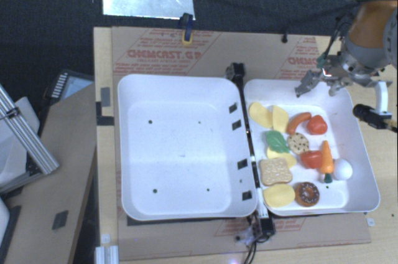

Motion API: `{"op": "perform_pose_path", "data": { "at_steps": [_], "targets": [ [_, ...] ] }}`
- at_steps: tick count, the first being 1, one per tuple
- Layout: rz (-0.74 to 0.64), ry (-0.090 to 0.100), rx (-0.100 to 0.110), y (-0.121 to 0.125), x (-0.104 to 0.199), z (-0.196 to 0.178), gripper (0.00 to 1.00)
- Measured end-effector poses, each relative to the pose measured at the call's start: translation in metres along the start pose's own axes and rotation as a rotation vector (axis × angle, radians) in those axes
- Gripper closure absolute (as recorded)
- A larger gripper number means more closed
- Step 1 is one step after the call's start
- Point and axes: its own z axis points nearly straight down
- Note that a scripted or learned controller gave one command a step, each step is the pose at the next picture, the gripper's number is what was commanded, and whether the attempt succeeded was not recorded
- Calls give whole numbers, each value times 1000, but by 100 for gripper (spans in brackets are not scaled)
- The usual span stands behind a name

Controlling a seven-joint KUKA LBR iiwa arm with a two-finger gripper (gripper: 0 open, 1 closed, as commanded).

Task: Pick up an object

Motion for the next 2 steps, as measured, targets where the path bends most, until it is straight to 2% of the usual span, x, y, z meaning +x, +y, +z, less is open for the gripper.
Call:
{"op": "perform_pose_path", "data": {
  "at_steps": [1, 2],
  "targets": [
    [-6, 3, 6, 14, 80, 107, 0],
    [-4, 0, -3, 16, 75, 90, 100]
  ]
}}
